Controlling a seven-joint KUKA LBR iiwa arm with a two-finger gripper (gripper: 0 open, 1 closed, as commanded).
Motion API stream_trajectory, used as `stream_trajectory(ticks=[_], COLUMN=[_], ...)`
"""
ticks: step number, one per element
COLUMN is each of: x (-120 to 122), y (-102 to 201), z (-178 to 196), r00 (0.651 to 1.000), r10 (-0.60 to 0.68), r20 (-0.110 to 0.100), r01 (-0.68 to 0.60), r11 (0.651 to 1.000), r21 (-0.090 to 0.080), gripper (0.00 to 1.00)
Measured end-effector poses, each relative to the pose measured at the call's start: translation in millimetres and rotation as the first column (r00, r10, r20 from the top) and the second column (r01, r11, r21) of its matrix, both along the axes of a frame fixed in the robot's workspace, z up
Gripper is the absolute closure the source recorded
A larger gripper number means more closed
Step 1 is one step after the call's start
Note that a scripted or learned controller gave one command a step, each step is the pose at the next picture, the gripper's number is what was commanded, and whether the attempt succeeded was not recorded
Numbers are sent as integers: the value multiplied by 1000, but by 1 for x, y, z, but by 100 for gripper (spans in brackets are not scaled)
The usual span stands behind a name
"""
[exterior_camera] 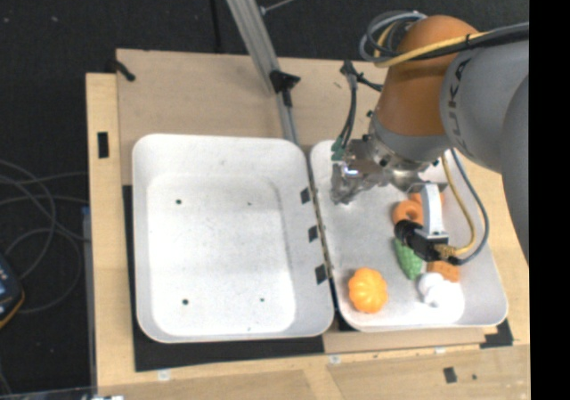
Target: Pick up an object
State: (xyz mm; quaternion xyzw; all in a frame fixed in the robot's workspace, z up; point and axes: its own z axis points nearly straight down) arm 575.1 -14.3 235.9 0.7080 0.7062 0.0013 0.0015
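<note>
Fixed camera above the bench, looking down at a slant. The gripper hangs low over the upper left corner of the right bin, just beside the rim it shares with the left bin. I can see only bare white floor beneath it. I cannot tell from this angle whether the jaws are apart or together, and I see nothing between them.

All the candidate objects lie in the right bin. A round orange object sits alone near the front edge. A green piece, a white piece and a smaller orange piece are crowded together under the wrist, on the side toward the arm.

I judge the step in hand to be choosing and approaching a target, since no grasp has been made. The round orange object is the better choice, because it has clear floor on every side but the front.

- Before descending, I would carry the gripper along the shared rim toward the front of the bin and centre it over the object's crown.
- I would open the jaws wider than the object's body.
- I would come straight down, so that a rounded shape is not nudged aside and set rolling.
- The front rim is close, so I would set the closing line parallel to it.
</note>
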Motion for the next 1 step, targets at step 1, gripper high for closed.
stream_trajectory(ticks=[1], x=[93], y=[42], z=[-36], r00=[1000], r10=[4], r20=[-8], r01=[-4], r11=[1000], r21=[0], gripper=[100])
